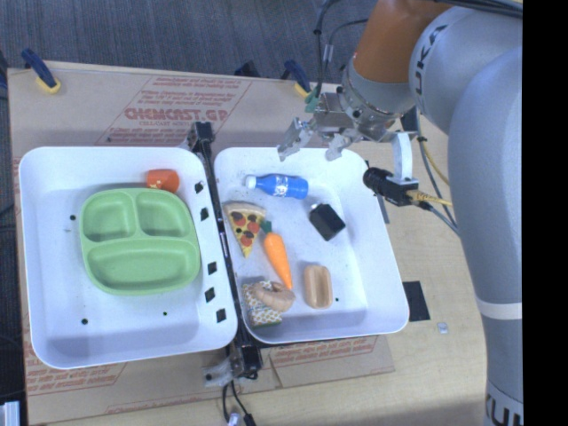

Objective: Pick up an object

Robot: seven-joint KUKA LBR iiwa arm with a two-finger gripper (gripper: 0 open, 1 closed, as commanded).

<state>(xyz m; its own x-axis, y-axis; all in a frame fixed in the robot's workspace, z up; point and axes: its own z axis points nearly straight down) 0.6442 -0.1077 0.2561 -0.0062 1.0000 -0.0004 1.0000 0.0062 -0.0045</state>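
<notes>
Arm (479, 149) cut off at top and bottom edges.

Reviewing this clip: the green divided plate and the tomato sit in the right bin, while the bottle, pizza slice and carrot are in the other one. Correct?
Not quite. The camera view shows the green divided plate and tomato in the left bin; the bottle, pizza slice and carrot are in the other one.

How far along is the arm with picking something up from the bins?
Done: nothing looks lifted yet. In hand: the tool hangs open and holds nothing above the right bin's far edge. Left: the whole pick. The blue bottle, lying closest below it, the black block and the carrot all lie on the bin floor.
</notes>
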